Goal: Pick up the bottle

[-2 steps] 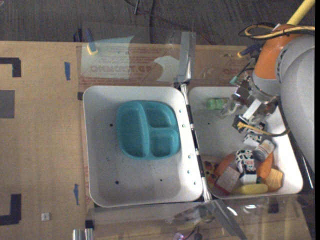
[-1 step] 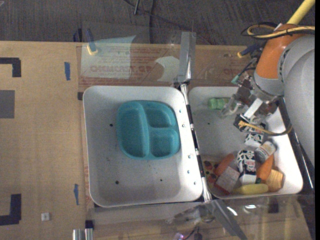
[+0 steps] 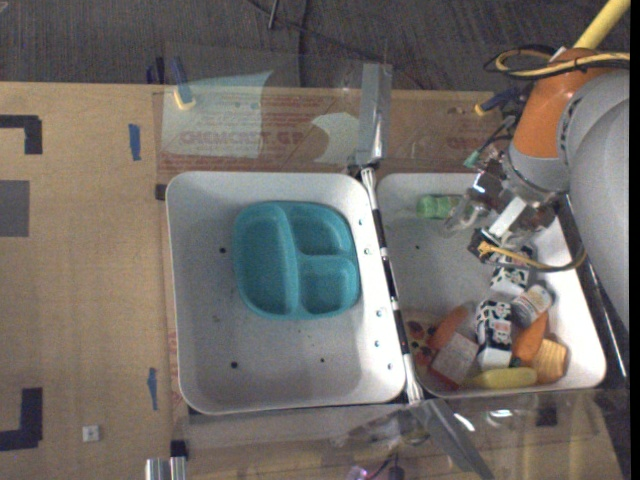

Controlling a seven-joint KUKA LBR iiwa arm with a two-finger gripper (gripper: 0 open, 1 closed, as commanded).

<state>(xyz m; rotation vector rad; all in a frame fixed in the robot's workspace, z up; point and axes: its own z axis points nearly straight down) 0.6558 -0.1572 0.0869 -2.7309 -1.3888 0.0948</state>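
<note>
Clear plastic, the bottle (image 3: 466, 215) lies just beside the gripper (image 3: 487, 211), whose state I cannot tell; it could roll away if nudged.

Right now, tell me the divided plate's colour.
Teal, in the camera view: divided plate in the left bin.

Grey arm (image 3: 600, 118) from right, pincer (image 3: 490, 223) angled down-left.
</note>
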